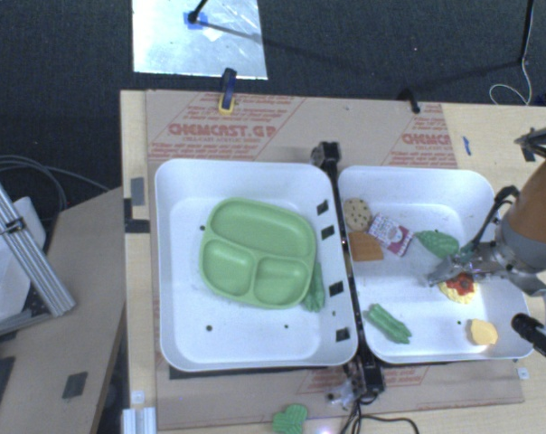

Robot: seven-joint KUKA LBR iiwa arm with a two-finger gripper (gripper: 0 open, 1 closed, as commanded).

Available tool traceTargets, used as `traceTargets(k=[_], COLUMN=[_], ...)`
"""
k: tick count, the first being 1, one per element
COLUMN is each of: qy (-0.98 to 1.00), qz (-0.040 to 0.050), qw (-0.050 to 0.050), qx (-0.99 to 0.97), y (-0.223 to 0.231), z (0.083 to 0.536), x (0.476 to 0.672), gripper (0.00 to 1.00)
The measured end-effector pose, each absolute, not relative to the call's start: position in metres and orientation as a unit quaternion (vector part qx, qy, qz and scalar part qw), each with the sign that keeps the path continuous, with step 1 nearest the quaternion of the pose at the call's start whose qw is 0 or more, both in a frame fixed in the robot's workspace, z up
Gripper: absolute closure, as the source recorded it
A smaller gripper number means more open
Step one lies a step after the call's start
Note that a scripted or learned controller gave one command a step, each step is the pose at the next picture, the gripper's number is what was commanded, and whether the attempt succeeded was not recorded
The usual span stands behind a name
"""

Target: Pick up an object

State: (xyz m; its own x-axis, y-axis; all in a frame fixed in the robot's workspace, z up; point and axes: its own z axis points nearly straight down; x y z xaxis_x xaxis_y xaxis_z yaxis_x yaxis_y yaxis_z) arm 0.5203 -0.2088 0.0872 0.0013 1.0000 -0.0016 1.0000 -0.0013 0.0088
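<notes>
The right bin (pixel 418 183) holds several small toy foods. A red and yellow piece (pixel 459 288) lies near its right side, and my gripper (pixel 454 272) sits low right over its top edge, partly hiding it. A green leaf (pixel 437 241) lies just up and left of the gripper. A yellow lump (pixel 481 332) rests near the bin's front right corner. A green pod (pixel 389 323) lies at the front middle. A cookie (pixel 356 212), a brown slice (pixel 365 247) and a red and white packet (pixel 392 236) cluster at the bin's left.
The left bin (pixel 183 333) holds a green divided plate (pixel 258 252) with a green scrap (pixel 315 287) at its right edge. A black divider (pixel 341 269) separates the bins. The arm (pixel 535 224) comes in over the right bin's right wall. Another green piece (pixel 289 419) lies on the bench front.
</notes>
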Motion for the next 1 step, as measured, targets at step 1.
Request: traceTargets(k=[1], qy=[0.709], qz=[0.0009], qw=[0.002], qx=[0.706], y=[-0.2066], z=[0.0853], x=[0.5320], gripper=[0.00])
